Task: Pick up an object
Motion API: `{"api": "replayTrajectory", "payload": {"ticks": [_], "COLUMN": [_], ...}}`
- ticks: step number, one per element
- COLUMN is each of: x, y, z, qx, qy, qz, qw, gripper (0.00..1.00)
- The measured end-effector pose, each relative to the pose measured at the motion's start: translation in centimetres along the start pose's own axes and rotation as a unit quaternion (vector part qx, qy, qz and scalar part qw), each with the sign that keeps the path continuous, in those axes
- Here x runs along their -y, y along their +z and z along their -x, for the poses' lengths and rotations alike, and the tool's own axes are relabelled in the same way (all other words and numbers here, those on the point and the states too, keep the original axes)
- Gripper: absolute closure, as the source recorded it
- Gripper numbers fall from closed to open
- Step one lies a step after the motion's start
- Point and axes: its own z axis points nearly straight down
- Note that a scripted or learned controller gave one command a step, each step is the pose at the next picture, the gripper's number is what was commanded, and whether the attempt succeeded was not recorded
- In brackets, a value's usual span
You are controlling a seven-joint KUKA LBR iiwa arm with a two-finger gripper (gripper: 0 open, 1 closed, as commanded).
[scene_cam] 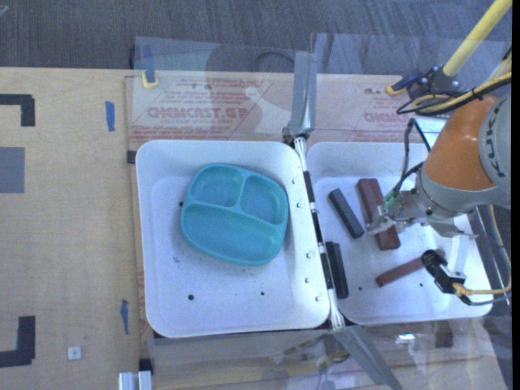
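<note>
The brown block [378, 211] lies in the right bin [357, 303] just beside a dark grey bar [346, 213], right under the gripper [385, 222], whose opening I cannot tell, so a descent may clip that bar or nudge the block aside.

Pale wooden bench [65, 242] with blue tape marks [110, 116]; dark grey carpet floor [203, 6] toward twelve o'clock.

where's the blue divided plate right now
The blue three-compartment plastic plate lies in the left white bin, slightly above its middle, across the divider from the right white bin with the brown and dark blocks.
</note>
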Motion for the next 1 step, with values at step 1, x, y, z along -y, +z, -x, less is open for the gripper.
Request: {"api": "replayTrajectory", "payload": {"ticks": [1], "x": [-2.3], "y": [-12.56], "z": [-11.06], "qx": [-0.001], "qy": [-0.077], "qz": [-0.006], "qw": [0.997], "gripper": [1.0]}}
